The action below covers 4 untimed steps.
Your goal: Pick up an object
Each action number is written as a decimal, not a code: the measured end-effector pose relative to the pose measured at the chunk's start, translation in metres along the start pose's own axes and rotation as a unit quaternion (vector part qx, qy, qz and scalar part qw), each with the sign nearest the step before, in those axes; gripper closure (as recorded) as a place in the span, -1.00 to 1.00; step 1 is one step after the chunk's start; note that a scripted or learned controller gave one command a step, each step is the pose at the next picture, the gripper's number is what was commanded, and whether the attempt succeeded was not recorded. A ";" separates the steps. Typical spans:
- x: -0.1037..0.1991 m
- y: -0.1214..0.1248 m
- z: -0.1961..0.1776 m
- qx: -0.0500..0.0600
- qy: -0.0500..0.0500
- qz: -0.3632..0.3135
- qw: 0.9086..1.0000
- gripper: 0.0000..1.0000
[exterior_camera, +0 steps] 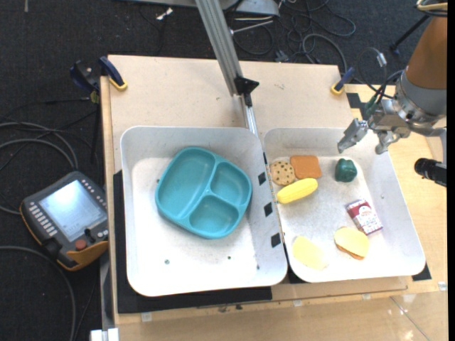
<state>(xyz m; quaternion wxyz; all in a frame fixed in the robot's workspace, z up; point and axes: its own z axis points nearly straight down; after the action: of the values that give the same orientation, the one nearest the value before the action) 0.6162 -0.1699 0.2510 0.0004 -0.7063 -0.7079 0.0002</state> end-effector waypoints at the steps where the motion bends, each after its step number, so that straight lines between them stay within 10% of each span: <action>1: 0.000 0.000 0.000 0.000 0.000 0.000 1.000 -1.00; 4: 0.009 0.003 0.143 -0.012 -0.001 0.002 1.000 -1.00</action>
<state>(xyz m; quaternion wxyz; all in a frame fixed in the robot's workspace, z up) 0.6187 -0.1605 0.1081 -0.0090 -0.7078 -0.7063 -0.0073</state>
